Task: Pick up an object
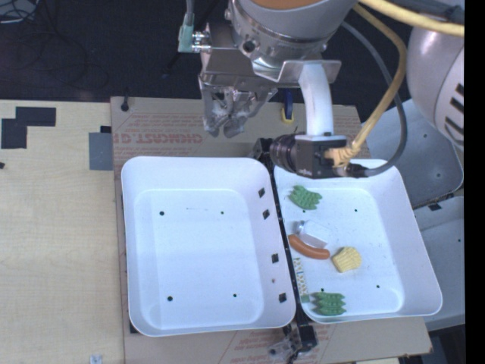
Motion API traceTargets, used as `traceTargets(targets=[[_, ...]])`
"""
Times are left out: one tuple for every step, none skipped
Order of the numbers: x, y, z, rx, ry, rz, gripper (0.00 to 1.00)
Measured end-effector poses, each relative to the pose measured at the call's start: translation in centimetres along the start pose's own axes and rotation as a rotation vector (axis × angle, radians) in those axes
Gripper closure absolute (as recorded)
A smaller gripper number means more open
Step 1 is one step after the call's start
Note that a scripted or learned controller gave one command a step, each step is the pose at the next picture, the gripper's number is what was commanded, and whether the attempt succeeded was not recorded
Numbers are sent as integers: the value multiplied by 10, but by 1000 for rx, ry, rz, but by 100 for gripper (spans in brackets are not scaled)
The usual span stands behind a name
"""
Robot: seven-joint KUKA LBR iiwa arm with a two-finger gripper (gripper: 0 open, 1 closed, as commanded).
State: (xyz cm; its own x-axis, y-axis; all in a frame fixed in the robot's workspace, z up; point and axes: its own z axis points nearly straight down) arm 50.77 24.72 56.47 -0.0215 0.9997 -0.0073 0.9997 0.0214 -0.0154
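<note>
1. Camera view: the grey two-finger gripper [231,118] hangs high above the far edge of the left shallow white bin [144,279]; nothing sits between its fingers, though I cannot tell how far apart they stand.
2. The right shallow white bin [409,279] holds a green leafy toy [305,198], an orange sausage-shaped toy [308,248], a yellow corn-like piece [347,260] and a green pod-like toy [330,303].

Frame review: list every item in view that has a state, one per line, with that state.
gripper: raised above the bench behind the left bin, nothing visible between its fingers
left bin: no items visible inside
right bin: holds five small items
upper green item: lying near the bin's back
orange sausage: lying flat, mid-bin
clear piece: touching the sausage
yellow corn piece: right of the sausage
lower green item: at the front edge
</note>
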Motion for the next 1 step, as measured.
traceTargets(targets=[[1,0,-9,4,-2,-5,100]])
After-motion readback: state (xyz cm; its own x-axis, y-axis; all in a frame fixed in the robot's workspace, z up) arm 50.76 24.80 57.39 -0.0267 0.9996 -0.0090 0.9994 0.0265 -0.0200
